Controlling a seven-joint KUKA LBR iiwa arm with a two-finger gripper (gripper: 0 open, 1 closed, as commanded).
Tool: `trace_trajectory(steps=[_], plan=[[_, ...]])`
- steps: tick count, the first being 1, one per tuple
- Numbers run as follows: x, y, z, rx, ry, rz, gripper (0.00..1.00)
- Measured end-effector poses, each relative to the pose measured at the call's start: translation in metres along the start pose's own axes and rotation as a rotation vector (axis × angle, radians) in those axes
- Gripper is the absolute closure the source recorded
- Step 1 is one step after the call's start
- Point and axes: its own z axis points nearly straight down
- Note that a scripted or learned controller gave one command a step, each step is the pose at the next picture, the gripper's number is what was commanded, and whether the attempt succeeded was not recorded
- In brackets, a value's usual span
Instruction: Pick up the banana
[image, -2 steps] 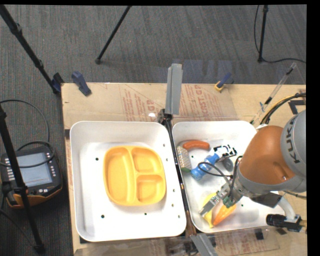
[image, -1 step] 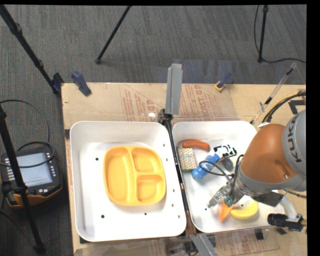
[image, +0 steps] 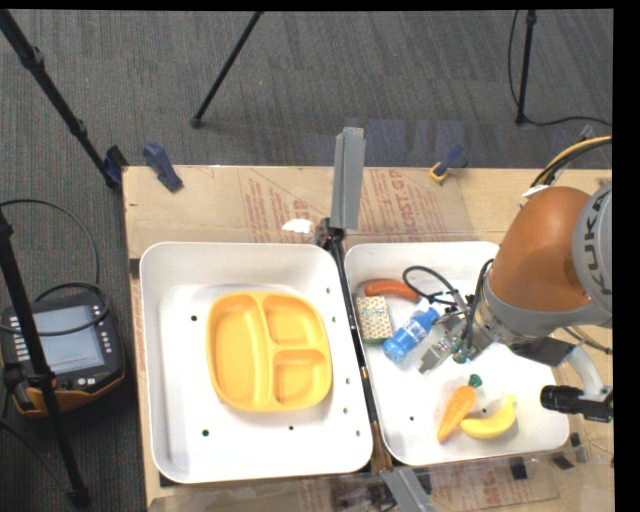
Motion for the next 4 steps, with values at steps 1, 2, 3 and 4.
trace_trajectory(steps=[1,2,3,4], plan=[[0.000,0.000,0.000,0.000,0.000,-0.001,0.00],[-0.068,-0.061,-0.044,-0.002,-0.001,-0.312,0.00],[-0.088,-0.090,0.030,-0.002,0.001,-0.446,0.00],[-0.130,-0.024,0.027,-0.004,-0.001,-0.496,0.00]])
